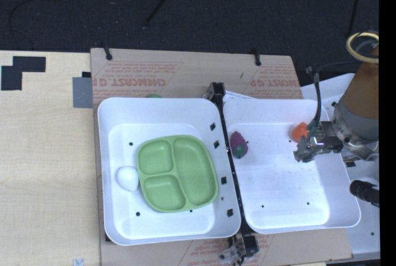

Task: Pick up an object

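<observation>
A small orange object (pixel 299 131) lies in the right bin (pixel 278 209) near its right wall. My gripper (pixel 305 153) hangs just below and right of it, over the bin's right side; the object is beside the gripper, not between the fingers. A purple and green object (pixel 238 144) rests at the left side of the same bin, close to the divider. In the left bin (pixel 117 122) sit a green divided plate (pixel 176 172) and a white egg-shaped object (pixel 127 178) touching the plate's left rim.
The bins stand side by side on a cardboard sheet (pixel 185 76) on the wooden bench (pixel 43 166). The arm's grey and orange body (pixel 365 98) rises over the right bin's right wall. Black clips (pixel 216 90) join the bins in the middle.
</observation>
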Motion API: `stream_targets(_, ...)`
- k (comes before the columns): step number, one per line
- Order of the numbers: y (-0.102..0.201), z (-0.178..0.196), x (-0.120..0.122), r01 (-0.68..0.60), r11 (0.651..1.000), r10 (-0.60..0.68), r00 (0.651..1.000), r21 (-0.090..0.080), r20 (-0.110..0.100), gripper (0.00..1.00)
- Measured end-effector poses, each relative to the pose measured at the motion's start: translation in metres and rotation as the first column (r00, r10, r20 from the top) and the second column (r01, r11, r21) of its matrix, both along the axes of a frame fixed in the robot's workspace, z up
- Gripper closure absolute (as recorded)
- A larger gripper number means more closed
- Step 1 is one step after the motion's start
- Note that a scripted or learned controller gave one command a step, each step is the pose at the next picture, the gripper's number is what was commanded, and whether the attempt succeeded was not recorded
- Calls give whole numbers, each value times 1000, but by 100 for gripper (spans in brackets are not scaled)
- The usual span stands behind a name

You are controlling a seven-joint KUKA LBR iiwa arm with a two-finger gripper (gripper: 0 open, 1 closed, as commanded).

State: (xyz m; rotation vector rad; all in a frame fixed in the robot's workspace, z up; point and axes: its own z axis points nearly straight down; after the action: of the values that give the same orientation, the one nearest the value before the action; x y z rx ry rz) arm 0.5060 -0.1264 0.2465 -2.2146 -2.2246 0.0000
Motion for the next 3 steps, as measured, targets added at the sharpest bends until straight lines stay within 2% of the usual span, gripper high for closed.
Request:
stream_targets(2,115,-17,4,0,1000,0,1000,1,-3,100)
stream_targets(3,166,-29,15,1,1000,-1,1000,-1,-3,100)
